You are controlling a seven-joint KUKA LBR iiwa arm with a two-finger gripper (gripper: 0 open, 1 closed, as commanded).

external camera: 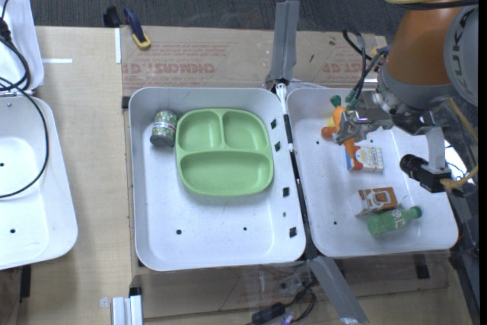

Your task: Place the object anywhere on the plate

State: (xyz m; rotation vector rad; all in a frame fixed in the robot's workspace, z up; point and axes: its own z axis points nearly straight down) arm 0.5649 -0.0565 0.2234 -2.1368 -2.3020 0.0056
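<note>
Gripper: the gripper (351,120) hung low over the right white bin (319,224), at its far edge; whether it was wide or narrow I could not tell.
Object: a small orange and yellow toy-like item (333,120) lay just beside the gripper, seemingly touching it, not visibly gripped.
Handling: it looked light, small and rigid, perhaps smooth plastic; a grasp across its narrow middle seemed safest, since it could slip or roll.
Right bin contents: a white and orange carton (367,158), a brown snack box (378,199) and a green plastic bottle (393,219) lying on its side.
Left bin: the left white bin (213,240) held the green three-compartment plate (224,151) and a small labelled can (163,127) just beside it.
Counter: the tan counter (84,87) carried both bins.
</note>
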